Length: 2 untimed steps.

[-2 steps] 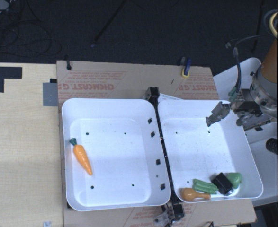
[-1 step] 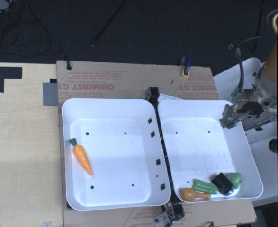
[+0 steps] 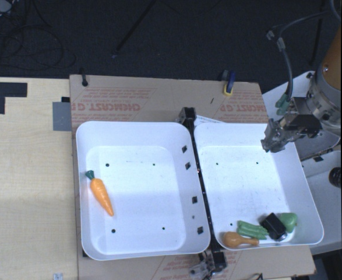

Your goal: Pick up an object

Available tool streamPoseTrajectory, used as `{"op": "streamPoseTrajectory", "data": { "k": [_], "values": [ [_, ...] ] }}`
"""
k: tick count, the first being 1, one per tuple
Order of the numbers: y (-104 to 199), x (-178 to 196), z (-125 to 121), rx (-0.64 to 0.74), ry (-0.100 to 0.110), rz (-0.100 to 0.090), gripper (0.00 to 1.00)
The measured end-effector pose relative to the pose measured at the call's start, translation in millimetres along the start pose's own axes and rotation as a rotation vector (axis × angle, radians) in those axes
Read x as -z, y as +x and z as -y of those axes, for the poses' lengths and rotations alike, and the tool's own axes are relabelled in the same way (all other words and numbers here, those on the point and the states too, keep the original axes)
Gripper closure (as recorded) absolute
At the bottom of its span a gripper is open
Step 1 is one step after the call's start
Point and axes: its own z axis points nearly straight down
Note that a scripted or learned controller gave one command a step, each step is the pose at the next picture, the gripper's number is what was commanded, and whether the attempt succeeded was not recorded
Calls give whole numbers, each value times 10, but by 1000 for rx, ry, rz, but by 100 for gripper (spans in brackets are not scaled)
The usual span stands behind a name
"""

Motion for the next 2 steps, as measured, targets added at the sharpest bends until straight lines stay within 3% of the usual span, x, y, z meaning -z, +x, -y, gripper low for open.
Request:
{"op": "streamPoseTrajectory", "data": {
  "k": [1, 2],
  "values": [
    [737, 965, -20, 1, -1, 0, 100],
    [740, -1261, -405, -9, 28, 5, 100]
  ]
}}
